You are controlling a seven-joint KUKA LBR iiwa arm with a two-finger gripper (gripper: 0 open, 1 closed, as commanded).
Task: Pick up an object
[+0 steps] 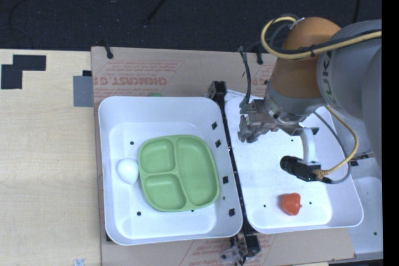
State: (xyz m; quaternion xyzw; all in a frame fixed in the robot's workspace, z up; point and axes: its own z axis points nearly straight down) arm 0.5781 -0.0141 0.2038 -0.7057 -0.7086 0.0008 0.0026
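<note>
A small red-orange object [290, 203] lies near the front edge of the right bin [340, 212]. A green three-compartment plate [177, 171] rests in the left bin [118, 115], with a white egg-like ball [128, 170] touching its left side. My gripper [249, 131] hangs over the left part of the right bin, close to the wall between the bins, well behind and left of the red object. Nothing shows between its fingers.
The grey arm with its orange band [302, 65] covers the back right of the right bin. A black cable end and white post [303, 162] hang below the wrist. Cardboard [162, 71] lies under both bins.
</note>
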